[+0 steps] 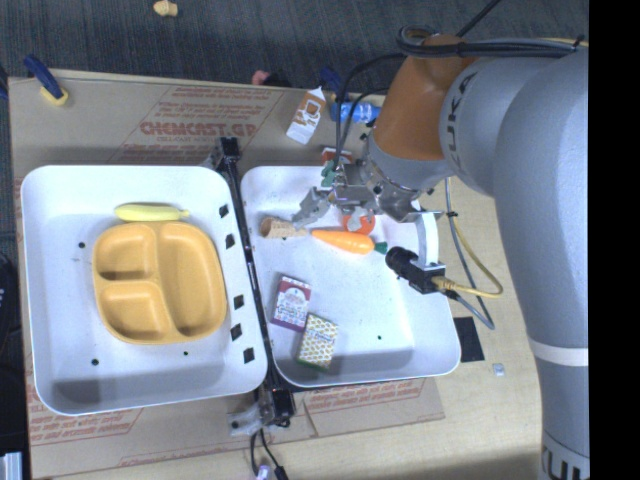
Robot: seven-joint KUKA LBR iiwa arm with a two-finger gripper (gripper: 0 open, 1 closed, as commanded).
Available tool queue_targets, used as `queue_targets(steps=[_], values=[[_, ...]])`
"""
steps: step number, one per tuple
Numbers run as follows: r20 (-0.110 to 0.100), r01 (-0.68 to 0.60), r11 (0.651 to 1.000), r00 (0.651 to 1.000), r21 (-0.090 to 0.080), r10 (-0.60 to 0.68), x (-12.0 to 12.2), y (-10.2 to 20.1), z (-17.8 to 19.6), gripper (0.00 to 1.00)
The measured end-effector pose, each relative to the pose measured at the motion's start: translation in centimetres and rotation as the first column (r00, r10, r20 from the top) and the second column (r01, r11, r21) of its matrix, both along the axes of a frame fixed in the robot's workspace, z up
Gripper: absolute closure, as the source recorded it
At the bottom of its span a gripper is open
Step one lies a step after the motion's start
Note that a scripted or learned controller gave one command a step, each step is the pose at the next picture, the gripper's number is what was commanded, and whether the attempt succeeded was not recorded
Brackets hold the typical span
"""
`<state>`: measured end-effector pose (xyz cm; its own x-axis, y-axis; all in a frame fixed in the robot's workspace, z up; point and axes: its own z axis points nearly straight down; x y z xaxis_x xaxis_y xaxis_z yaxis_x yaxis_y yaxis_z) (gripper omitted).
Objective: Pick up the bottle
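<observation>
In the camera view the claw [335,200] hangs over the right bin's [430,353] far end; whether it grips anything, I cannot tell. The bottle is not clearly identifiable. A carrot [343,240] lies lengthwise left-right just beside it; two small boxes [291,303] lie nearer.

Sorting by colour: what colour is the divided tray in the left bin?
Yellow-orange divided tray, camera view.

Red print on the cardboard sheet [190,118] under the bins reads "CHEMCAST GP", with smaller lines below too fine to make out. The arm [520,118] bears dark letters, apparently "UKA". The small packets' labels are unreadable.
</observation>
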<state>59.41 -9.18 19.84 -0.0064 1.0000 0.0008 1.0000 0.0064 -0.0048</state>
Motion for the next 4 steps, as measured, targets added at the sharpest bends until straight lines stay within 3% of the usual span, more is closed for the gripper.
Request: queue_targets(steps=[1,2,3,4], values=[[-0.002,-0.004,1.000,1.000,0.000,0.004,0.0,0.0,1.0,1.00],[0.000,-0.246,0.969,0.969,0.002,0.246,-7.3,0.5,-0.7,1.00],[0.000,-0.418,0.908,0.908,0.002,0.418,-11.8,3.9,-0.7,1.00],[0.002,-0.442,0.897,0.897,0.001,0.442,-11.8,12.0,-0.7,1.00]])
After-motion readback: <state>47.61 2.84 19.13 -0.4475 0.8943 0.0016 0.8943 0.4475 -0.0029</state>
